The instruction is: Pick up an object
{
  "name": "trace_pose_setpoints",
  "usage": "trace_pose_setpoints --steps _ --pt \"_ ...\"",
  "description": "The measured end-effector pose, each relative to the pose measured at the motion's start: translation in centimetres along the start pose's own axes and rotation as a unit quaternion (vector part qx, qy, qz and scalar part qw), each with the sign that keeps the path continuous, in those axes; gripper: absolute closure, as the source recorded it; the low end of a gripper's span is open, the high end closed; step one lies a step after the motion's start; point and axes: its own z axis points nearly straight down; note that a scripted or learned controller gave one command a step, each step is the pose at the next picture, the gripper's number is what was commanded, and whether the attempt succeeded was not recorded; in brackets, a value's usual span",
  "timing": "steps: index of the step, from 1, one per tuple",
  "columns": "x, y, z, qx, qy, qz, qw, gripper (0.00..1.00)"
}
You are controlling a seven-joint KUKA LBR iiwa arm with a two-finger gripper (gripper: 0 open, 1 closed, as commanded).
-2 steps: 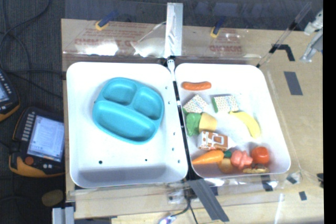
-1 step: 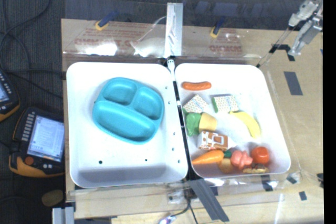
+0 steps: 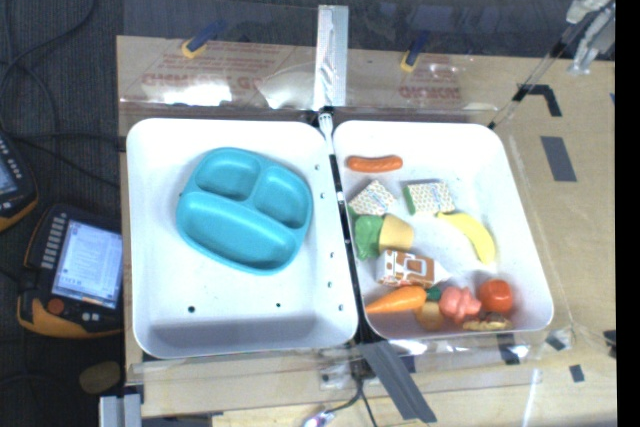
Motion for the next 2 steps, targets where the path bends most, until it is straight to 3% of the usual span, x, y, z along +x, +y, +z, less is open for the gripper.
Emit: trace_pose_setpoints --steps 1,2 --pt "2.7 1.5 17.1 -0.001 0.001 0.101 0.9948 0.0" --pt "-0.5 -0.7 26.4 0.001 0.001 0.116 0.9932 0.0"
